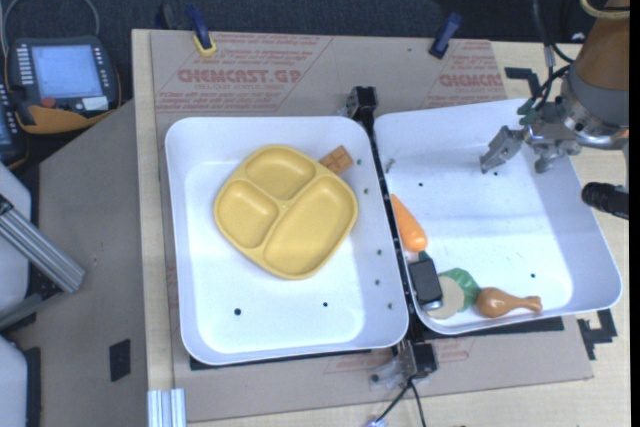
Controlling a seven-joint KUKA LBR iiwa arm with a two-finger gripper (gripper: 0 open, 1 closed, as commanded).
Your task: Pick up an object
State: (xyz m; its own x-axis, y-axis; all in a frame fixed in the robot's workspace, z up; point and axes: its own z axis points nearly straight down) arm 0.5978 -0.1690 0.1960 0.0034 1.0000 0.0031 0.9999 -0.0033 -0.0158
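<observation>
My gripper [522,153] hangs over the far right part of the right bin [500,225], its two fingers spread open with nothing between them. Along that bin's left wall lies an orange carrot [408,223]. Below it rests a black rectangular object [425,279]. At the bin's front edge sit a green and beige round piece [455,291] and a brown drumstick [505,301]. All of these lie well below and left of the gripper.
The left bin [200,295] holds a yellow divided plate [287,210] with a small brown block [337,159] at its far right corner. A black clamp [362,102] sits between the bins at the back. A teach pendant [62,75] lies off the bench at left.
</observation>
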